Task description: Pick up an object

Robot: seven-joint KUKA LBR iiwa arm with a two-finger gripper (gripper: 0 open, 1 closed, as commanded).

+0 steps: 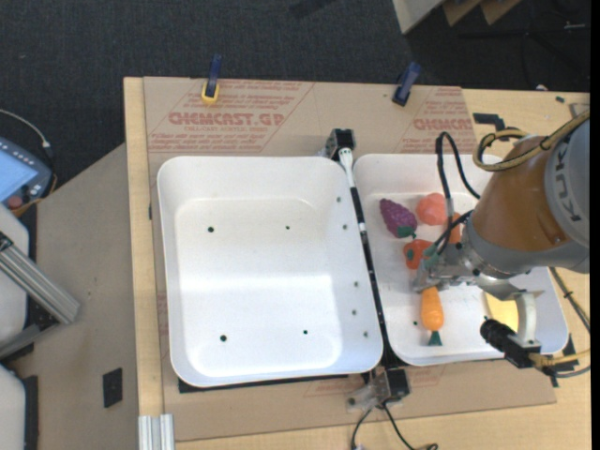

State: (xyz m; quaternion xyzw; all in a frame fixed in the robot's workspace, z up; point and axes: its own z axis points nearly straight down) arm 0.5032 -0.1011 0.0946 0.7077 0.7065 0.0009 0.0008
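White plastic makes up the two bins: the left bin and the right bin, over which the one arm reaches. Its gripper hangs low in the right bin; whether the jaws are parted or clenched cannot be told. Four toys lie near: one orange carrot, green-tipped, just below the jaws; one pink ball and one purple grape bunch above them; one red-orange piece just beside.
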